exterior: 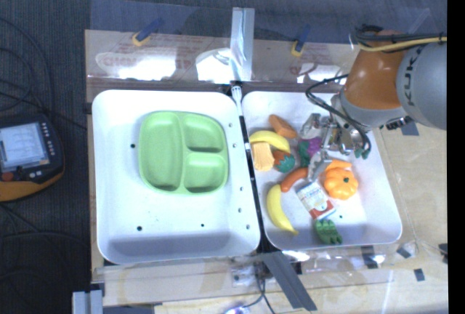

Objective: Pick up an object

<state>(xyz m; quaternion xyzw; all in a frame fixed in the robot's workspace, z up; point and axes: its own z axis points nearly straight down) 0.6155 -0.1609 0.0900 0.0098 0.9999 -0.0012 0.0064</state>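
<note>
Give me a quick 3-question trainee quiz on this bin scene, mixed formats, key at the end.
1. True or false: the green divided tray lies in the left bin.
2. Multiple choice: which item lies nearest the gripper? A) the green toy at the right bin's front edge B) the orange pumpkin C) the front banana
3. Fill in: the right bin holds ___ yellow bananas; the second banana lies further back.

Key: 1 true; 2 B; 3 two.

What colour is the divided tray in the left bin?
Light green; the divided tray shows plainly in the camera view.
</note>
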